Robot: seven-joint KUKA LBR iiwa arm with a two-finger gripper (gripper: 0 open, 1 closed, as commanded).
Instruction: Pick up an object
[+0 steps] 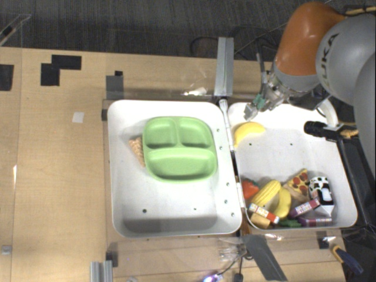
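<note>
My gripper (257, 108) hangs over the back left part of the right bin (346, 175), just above and right of a yellow lemon-like piece (248, 132) lying by the bin's left wall. I see nothing between the fingers. A pile of toy food sits at the bin's front: a corn cob (265, 192), a banana (284, 201), a red piece (249, 188), a pizza slice (298, 183) and a black-and-white item (320, 187).
The left bin (123, 175) holds a green divided plate (178, 147) with a tan textured piece (137, 150) at its left edge. A metal divider post (224, 66) stands between the bins at the back. The arm's grey body (346, 46) overhangs the right bin's back right.
</note>
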